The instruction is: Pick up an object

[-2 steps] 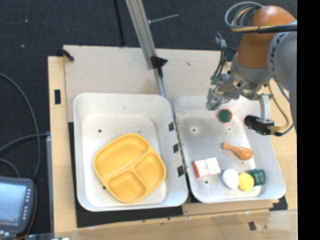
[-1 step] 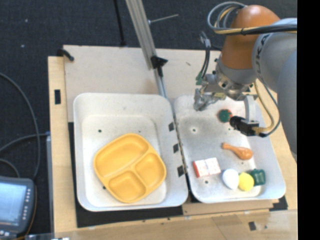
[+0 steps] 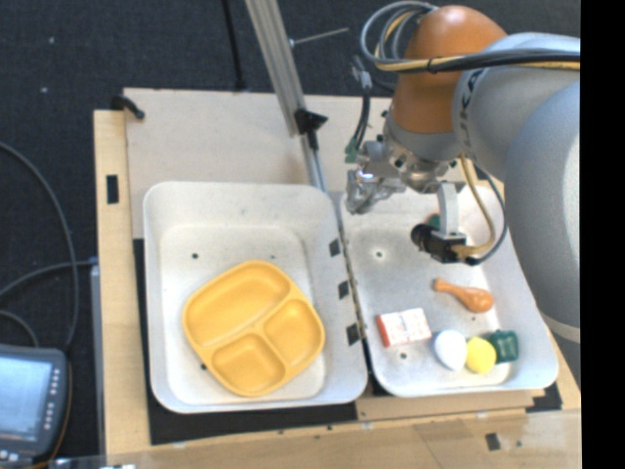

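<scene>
My gripper (image 3: 363, 193) hangs over the far left corner of the right bin (image 3: 391, 262), close to the divide between the two bins. Nothing shows between its fingers. Near that bin's front lie a red and white box (image 3: 404, 327), a white egg-shaped object (image 3: 450, 349), a yellow ball (image 3: 480, 356) and a small dark green object (image 3: 504, 345). An orange carrot-like piece (image 3: 465, 295) rests a little further back on the right. All of these are well apart from the gripper, toward the front.
A yellow divided plate (image 3: 254, 327) lies in the left bin (image 3: 171, 262). A slanted metal pole (image 3: 283, 76) rises behind the bins. A black camera-like part (image 3: 439, 242) hangs from the arm over the right bin. A monitor (image 3: 29, 399) stands at the lower left.
</scene>
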Available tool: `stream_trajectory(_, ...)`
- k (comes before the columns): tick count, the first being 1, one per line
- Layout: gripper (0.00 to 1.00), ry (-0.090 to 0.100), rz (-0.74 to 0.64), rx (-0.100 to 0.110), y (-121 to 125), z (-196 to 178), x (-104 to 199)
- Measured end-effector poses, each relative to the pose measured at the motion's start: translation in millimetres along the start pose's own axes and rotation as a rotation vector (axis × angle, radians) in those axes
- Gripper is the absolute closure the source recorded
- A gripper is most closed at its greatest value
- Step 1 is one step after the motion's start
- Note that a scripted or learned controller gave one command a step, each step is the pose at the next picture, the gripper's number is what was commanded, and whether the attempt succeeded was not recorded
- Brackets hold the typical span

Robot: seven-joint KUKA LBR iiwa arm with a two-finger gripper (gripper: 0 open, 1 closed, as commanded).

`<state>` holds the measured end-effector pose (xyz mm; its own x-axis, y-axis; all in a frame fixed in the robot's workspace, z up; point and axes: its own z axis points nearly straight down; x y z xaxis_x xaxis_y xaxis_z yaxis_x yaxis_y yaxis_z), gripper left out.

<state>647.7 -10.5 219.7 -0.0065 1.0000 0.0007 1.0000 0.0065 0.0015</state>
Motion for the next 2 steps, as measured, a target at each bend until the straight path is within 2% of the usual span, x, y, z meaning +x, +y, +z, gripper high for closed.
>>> stream_trajectory(2, 1.0, 0.001, -0.001, 0.0, 1, -22, 96)
